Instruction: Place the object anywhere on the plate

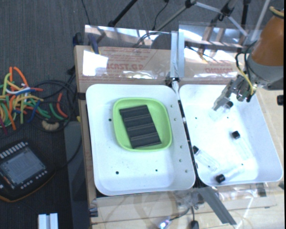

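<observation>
Left of the bench: a tangle of coloured cables (14, 97) and a control pendant (16, 168) lie on the dark floor, well apart from both bins, so nothing there gets in the way of the work.
Left bin (97, 166): it holds the green plate (118, 109), which sits flat near the bin's middle, a broad target reachable from any side.
Object (140, 126): a dark ribbed block lies flat on the plate with all its corners inside the green rim. It runs from far to near, slightly askew. Judged by this, the placing looks done, since anywhere on the plate counts.
Far wall: cardboard faced with a clear sheet (128, 63) stands behind both bins, probably to stop things sliding off the far edge.
Right bin (257, 142): a few small see-through pieces with black caps (220, 178) lie scattered in its near half, apart from one another. What they are is unclear.
Gripper (224, 101): it hangs over the far part of the right bin, tilted down and to the left, well apart from the plate. I cannot tell whether it is open or closed, and I see nothing in it.
Arm (269, 42): its orange band shows at the far right, where it reaches in over the right bin's far corner.
</observation>
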Available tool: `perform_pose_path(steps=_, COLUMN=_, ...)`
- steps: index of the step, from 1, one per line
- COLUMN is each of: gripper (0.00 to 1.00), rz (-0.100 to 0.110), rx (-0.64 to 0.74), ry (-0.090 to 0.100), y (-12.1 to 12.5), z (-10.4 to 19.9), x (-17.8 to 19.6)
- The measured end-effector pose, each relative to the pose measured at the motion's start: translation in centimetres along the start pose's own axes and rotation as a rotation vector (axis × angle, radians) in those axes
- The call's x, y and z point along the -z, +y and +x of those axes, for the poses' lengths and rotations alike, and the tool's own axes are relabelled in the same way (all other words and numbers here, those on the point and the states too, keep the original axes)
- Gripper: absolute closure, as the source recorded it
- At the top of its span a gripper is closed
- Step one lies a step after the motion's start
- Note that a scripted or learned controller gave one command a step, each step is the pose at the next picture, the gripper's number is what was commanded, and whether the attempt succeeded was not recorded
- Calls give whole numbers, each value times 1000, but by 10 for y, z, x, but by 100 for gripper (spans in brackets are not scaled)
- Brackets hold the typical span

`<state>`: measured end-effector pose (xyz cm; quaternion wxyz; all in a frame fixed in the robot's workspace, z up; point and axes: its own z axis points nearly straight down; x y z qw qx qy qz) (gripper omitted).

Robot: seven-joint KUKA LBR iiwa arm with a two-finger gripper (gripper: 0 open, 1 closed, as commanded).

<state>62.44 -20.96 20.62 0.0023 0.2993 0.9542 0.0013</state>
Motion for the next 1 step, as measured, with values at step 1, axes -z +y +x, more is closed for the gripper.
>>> perform_pose_path(steps=1, gripper=0, rz=0, rx=0, ry=0, y=0, z=0, x=0)
